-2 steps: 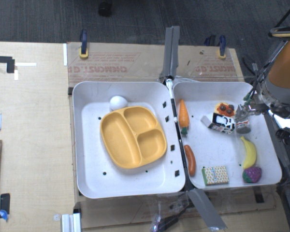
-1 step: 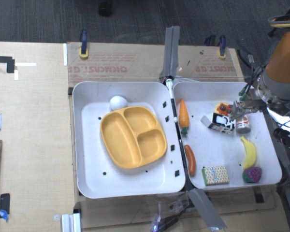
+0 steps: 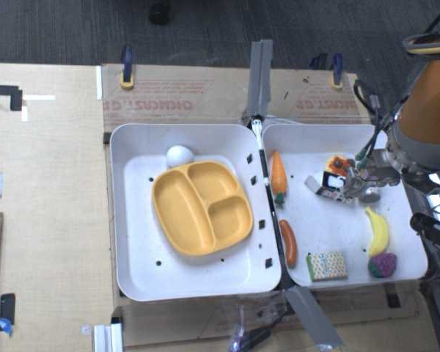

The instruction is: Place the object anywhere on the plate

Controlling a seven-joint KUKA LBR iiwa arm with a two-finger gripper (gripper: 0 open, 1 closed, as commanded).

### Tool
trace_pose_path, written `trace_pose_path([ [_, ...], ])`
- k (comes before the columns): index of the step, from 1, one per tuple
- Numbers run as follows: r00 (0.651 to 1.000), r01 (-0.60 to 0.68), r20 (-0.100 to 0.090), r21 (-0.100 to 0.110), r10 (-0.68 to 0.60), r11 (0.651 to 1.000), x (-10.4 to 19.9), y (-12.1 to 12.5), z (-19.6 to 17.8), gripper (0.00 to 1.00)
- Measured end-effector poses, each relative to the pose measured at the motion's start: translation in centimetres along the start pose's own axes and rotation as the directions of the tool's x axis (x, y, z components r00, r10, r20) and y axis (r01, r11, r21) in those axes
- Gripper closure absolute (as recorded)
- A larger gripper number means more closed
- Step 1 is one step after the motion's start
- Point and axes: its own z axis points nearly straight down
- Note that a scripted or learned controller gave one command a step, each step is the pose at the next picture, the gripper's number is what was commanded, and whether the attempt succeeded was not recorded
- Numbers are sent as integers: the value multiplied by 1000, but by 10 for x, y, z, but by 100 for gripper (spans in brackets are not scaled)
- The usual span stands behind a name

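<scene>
— Hand status? 
— Low in the right bin, far side, at a small black, white and orange object. I can't tell whether it's gripping.
— Plate?
— Yellow plate sits in the left bin, white ball touching its far rim. Carrot, sausage, banana lie in the right bin.

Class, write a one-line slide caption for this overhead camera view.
Gripper reaches into the right bin; yellow plate waits in the left bin.
</scene>
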Motion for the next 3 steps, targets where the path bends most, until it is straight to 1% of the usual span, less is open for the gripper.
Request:
trace_pose_path([
  [1,999,-48,0,1,48,999,18,-32,56,100],
  [2,998,-67,1,-2,67,998,68,-27,28,100],
  [3,998,65,2,0,-65,998,149,9,54,100],
])
